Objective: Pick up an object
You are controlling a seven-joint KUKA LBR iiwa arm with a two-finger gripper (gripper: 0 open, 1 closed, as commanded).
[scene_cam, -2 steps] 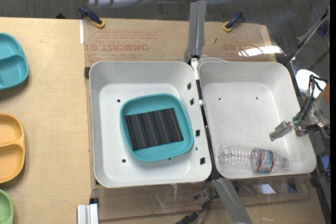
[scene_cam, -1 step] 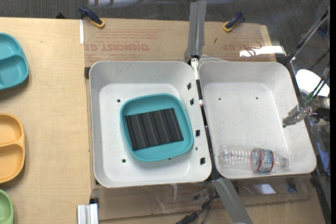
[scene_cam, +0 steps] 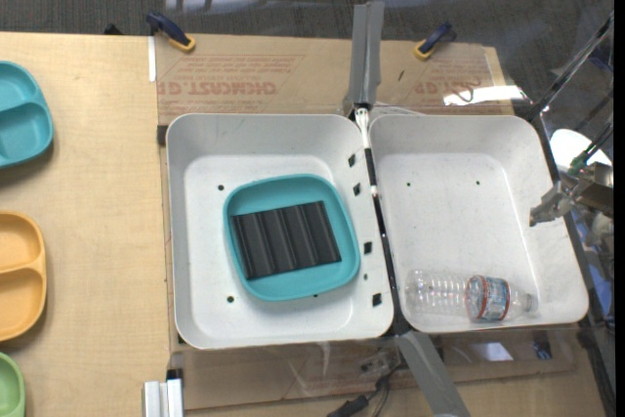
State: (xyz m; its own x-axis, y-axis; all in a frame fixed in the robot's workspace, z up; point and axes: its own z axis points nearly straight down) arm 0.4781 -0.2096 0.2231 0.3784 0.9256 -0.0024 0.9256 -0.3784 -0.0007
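Lay on its side along the near edge of the right bin [scene_cam: 459, 210]: bottle [scene_cam: 471, 296], clear, cap toward the near right corner. Sat in the left bin [scene_cam: 195, 210]: teal tray [scene_cam: 291, 237], centred. Hovered at the right bin's far-right edge, well apart from the bottle: claw [scene_cam: 557, 205]. Couldn't tell whether open or closed. Best bet, probably: come down over the bottle's middle, straddle it crosswise, stay off the bin's near wall.

two white bins [scene_cam: 195, 210]; the left one holds a teal tray [scene_cam: 291, 283] with a dark grey ribbed insert [scene_cam: 285, 240]. a clear bottle [scene_cam: 469, 295] bears a red and blue label. the tabletop [scene_cam: 78, 142] is pale tan wood.
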